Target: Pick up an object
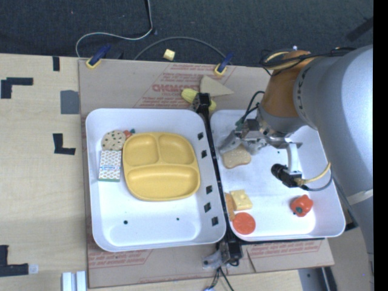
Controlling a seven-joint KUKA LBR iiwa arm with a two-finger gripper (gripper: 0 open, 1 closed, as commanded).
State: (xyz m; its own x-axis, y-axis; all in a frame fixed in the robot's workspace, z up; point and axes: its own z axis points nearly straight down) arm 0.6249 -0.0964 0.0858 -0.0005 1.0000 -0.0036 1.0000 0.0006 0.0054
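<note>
In the right bin (327, 223), a tan bread-like piece (236, 158) lies near the left wall. My gripper (241, 143) hangs directly over its far edge, very close to it or touching it. Nothing visibly sits in the gripper. Toward the front of the same bin lie a yellow cheese-like block (241, 200), an orange-red disc (244, 224) and a small red vegetable with a green stalk (301, 205). The grey arm with its orange band (280, 96) comes in from the right over the bin's far side.
The left bin (151, 229) holds a yellow divided plate (161, 165), a round cookie (113, 139) and a small patterned packet (110, 165) beside it. The divider between the bins (211, 162) runs just left of my gripper. A yellow object (190, 94) lies behind the bins.
</note>
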